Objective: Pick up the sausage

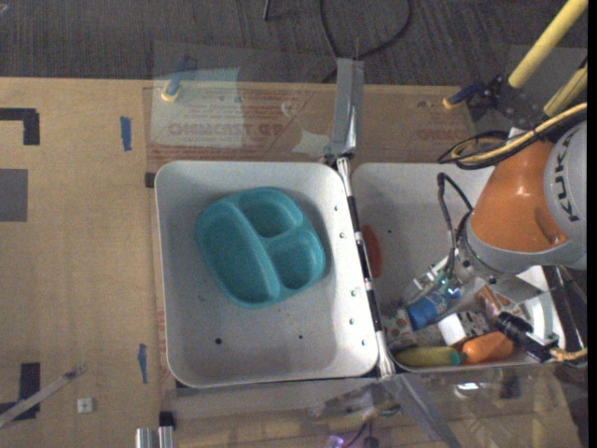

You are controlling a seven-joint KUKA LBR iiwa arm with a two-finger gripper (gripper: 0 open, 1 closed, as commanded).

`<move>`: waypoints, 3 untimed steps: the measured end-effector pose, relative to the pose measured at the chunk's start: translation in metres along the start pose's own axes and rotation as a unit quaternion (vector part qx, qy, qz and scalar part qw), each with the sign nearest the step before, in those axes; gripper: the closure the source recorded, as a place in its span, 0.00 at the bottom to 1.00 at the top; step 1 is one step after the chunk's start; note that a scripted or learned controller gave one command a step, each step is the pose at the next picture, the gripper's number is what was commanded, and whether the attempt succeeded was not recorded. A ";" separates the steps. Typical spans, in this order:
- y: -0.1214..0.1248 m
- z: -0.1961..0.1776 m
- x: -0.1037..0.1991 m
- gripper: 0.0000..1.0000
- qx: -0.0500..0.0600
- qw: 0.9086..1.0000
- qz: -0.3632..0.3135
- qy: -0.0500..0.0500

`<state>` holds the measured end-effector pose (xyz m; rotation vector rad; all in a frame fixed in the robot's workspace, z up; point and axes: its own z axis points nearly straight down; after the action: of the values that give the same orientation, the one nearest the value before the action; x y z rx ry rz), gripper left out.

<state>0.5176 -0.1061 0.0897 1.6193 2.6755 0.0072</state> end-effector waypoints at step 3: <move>-0.015 -0.095 0.046 0.00 0.005 1.000 -0.024 0.004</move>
<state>0.4815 -0.0720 0.1844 1.5598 2.7244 0.0002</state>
